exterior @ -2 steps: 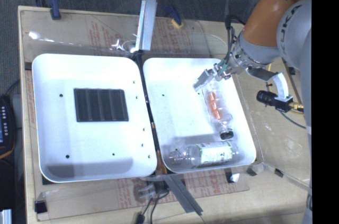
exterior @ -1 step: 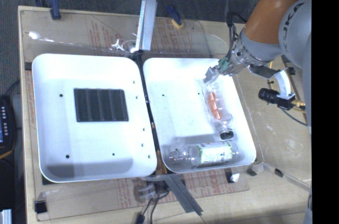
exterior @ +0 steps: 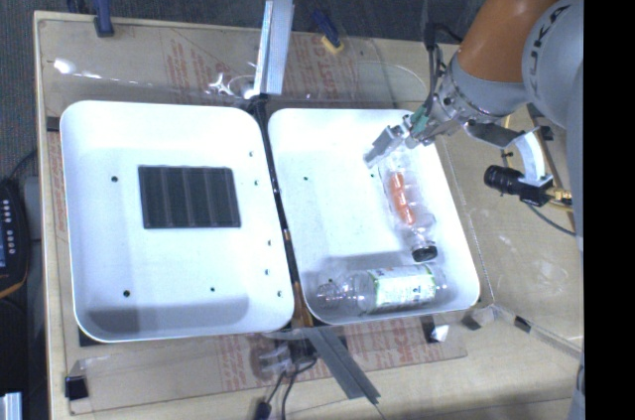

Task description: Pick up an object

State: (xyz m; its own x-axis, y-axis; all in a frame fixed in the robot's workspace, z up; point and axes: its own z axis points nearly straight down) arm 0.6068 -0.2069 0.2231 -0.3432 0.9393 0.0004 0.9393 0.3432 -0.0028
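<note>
A clear plastic bottle [exterior: 405, 202] with orange contents and a black cap lies lengthwise along the right side of the right bin [exterior: 327, 200]. A second clear bottle [exterior: 382, 290] with a green-and-white label lies along that bin's front wall. The gripper [exterior: 385, 148] reaches in from the right, near the bin's back right corner. It sits just at the upper end of the orange bottle. I see nothing held in it.
The left bin [exterior: 99, 210] holds a dark ribbed rectangular block [exterior: 189, 197]. A grey divider bar [exterior: 275, 41] stands behind the join of the bins. Clamps and cables sit around the bench edges. The arm's orange band [exterior: 506, 21] is at the upper right.
</note>
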